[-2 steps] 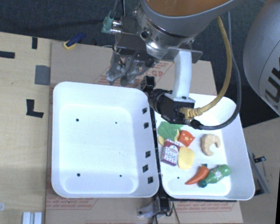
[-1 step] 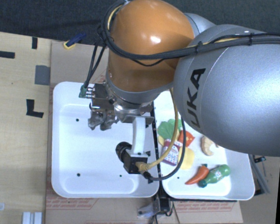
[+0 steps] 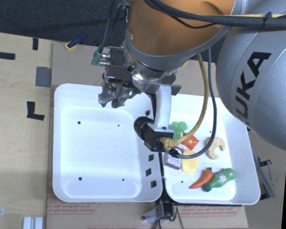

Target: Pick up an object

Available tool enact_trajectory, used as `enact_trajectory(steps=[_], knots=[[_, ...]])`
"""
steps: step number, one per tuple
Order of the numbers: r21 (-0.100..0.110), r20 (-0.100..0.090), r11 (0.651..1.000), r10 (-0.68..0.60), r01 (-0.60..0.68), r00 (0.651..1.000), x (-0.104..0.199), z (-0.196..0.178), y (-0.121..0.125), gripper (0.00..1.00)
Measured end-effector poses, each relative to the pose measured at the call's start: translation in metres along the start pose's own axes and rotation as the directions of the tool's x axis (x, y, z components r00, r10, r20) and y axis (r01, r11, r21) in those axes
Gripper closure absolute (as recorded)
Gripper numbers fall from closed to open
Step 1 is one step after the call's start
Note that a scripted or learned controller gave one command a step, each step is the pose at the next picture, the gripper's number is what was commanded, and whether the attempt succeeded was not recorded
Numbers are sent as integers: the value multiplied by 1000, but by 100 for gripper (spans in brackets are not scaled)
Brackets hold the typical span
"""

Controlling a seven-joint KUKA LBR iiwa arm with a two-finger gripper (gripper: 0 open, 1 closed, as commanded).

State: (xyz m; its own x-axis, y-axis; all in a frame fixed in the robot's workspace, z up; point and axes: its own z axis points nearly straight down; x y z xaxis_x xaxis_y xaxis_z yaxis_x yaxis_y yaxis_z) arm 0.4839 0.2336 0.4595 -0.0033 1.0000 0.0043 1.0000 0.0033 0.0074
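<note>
Looking down at the bench, we see our gripper [image 3: 113, 97] hanging over the upper edge of the left bin [image 3: 66, 179], toward the upper middle of the frame. Its dark fingers sit close together with nothing between them, though we cannot tell exactly how far they are parted. The grey arm [image 3: 267, 73] with its orange band [image 3: 178, 14] fills the upper right of the frame. In the right bin [image 3: 246, 192], at the lower right, lie the objects: an orange carrot [image 3: 201, 178] touching a green bottle [image 3: 221, 178], a yellow piece [image 3: 190, 165], a purple item [image 3: 173, 161], a red piece [image 3: 190, 142], a green toy [image 3: 178, 126] and a tan curved piece [image 3: 215, 147].
</note>
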Motion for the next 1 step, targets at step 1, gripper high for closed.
enact_trajectory(steps=[1], knots=[[0,0,1000,0,0,1000,0,-80,0,100]])
